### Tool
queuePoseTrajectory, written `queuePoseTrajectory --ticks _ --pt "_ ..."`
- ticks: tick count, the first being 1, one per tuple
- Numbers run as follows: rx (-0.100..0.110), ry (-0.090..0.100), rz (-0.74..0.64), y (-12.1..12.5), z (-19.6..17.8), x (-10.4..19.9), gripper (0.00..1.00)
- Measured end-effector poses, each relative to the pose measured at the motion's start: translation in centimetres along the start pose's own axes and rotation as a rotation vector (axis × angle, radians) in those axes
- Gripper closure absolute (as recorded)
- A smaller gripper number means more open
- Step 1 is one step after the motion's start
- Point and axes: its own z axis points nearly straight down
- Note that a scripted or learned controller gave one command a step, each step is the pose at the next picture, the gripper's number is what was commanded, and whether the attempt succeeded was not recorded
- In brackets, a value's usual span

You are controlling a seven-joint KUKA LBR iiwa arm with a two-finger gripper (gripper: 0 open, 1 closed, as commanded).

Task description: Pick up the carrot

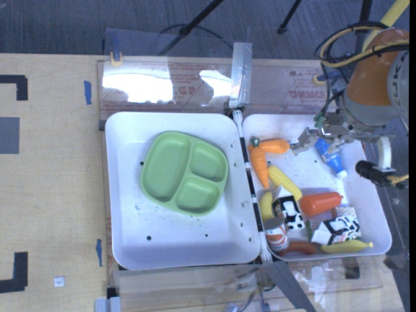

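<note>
**Gripper poised at the top of the right bin, carrot off to its left**

In the upper right of the frame, the grey arm with its orange band comes down over the far edge of the right bin (380,203). Its gripper (318,137) sits low there, but I cannot tell how far apart the fingers stand; the metal parts blur together against the white. Nothing is visibly caught between them. Just below and right of it lies a blue tube with a white cap (331,156), close to the gripper, though contact is unclear.

One carrot (273,146) lies crosswise near the bin's upper left corner, a little left of the gripper and apart from it. A second carrot (260,168) runs downward from there along the bin's left wall. Below these sit a corn cob (285,181), a red pepper (320,202), a black-and-white toy cow (290,213) and a banana (347,245).

In the left bin (123,174), middle of the frame, rests a green divided plate (184,172).
</note>
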Motion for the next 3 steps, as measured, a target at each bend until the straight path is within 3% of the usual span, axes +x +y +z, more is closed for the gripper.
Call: queuePoseTrajectory --ticks 1,2,3 --pt "0.0 0.002 -0.564 -2.1 2.0 2.2 0.0" --pt "0.001 0.002 -0.409 -6.3 -2.4 0.6 0.0" --pt "-0.008 0.0 -0.568 -11.6 5.1 -4.2 0.0"
